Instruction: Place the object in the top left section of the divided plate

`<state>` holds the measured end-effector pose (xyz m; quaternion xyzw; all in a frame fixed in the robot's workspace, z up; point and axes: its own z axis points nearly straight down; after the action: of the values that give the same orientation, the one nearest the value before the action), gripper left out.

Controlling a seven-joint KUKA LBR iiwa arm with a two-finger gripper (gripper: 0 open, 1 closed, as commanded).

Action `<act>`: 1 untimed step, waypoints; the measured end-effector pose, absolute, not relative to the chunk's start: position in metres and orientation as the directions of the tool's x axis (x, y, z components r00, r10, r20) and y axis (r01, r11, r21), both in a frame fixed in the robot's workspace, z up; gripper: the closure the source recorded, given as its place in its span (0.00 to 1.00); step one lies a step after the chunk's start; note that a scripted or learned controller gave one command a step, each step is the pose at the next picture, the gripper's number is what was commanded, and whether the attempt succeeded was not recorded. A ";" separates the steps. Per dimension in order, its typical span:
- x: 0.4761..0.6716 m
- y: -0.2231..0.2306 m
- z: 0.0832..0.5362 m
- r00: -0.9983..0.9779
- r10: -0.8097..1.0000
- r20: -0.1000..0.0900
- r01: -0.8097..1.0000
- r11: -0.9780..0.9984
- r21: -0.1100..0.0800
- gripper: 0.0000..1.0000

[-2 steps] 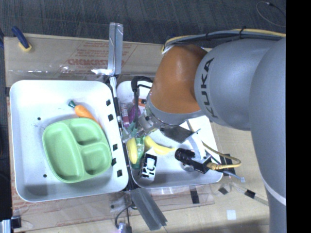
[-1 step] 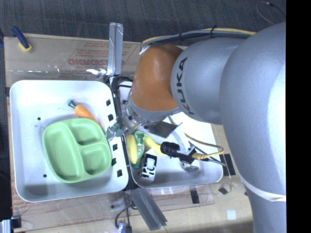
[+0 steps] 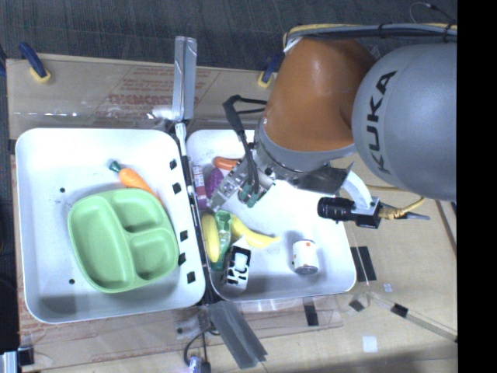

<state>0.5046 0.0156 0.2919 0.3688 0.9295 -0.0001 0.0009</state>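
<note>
Pincer (image 3: 242, 186), grip state unclear, hangs by right bin's (image 3: 335, 280) left wall; green plate (image 3: 124, 239) lies unobstructed

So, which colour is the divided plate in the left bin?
Light green: the divided plate shows clearly in the camera view.

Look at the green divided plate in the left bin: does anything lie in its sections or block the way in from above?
No. The divided plate has nothing visible in its three sections. A carrot lies beside its upper rim, outside it. The claw is over the right bin.
</note>
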 end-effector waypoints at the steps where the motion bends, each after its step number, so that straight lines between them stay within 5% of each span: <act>1: 0.505 0.058 0.200 -0.951 0.310 0.002 0.310 0.951 -0.001 1.00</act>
<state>0.5054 0.0578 0.2003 0.1571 0.9876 -0.0005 -0.0012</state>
